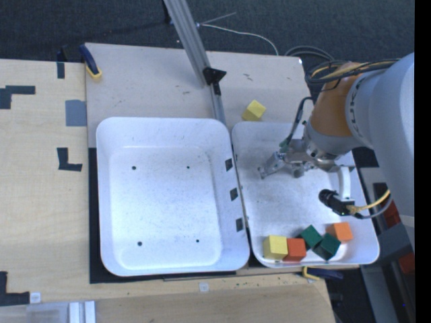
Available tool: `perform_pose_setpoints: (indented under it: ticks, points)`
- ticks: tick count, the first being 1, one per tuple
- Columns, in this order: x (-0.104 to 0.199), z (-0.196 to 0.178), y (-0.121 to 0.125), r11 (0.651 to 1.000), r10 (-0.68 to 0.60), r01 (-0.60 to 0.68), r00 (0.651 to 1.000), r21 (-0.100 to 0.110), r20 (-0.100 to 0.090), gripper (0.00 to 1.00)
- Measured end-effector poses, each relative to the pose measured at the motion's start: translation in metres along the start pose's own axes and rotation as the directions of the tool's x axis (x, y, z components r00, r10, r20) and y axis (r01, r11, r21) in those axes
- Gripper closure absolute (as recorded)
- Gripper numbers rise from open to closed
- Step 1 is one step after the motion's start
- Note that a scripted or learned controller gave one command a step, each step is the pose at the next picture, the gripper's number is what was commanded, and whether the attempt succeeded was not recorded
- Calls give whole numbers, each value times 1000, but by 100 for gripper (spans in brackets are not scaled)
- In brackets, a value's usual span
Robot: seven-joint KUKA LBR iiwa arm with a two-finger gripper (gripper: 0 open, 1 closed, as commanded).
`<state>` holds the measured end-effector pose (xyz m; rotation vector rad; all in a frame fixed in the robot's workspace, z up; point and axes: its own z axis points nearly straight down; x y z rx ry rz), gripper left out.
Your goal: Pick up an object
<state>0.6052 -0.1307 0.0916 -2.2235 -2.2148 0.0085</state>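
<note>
gripper (267, 171) hovering over bare floor in the far part of the right shallow white plastic bin (259, 204), impossible to tell whether apart or together. needing travel toward the small yellow cube (275, 246) clustered at the near edge, descending squarely, avoiding the touching orange cube (295, 249).

robot lab: taped bench (40, 133), bins (114, 180)

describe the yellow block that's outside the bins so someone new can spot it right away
Start at the right white bin, the one the grey arm reaches over. Just past its far left corner, on the bare bench board, sits a lone yellow block, close to the foot of the slanted metal rail. The other yellow block lies inside that bin at its near edge, touching an orange block.
</note>
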Motion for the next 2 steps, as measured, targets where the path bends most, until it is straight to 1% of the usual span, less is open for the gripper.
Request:
perform_pose_setpoints:
  ticks: [1,2]
  points:
    - [45,0,20,1000,-9,9,1000,-5,-3,0]
    - [149,-107,57,1000,-11,10,1000,-15,-2,0]
